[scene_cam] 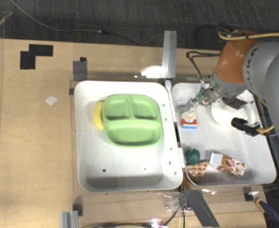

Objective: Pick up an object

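Claw sits low in the upper part of the right bin, right of frame centre. Can't tell its state from here. Nearest candidate: small red-and-white carton, just beside the claw, below and slightly left, standing roughly upright. Teal object and snack packet lie further down-frame. Green divided plate is in the left bin.

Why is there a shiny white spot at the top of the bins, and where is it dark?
In the camera view, lamp glare shines off the bench just above the left bin; a soft shadow lies along that bin's near wall; the green tray looks sharp, the small items in the right bin slightly fuzzy.
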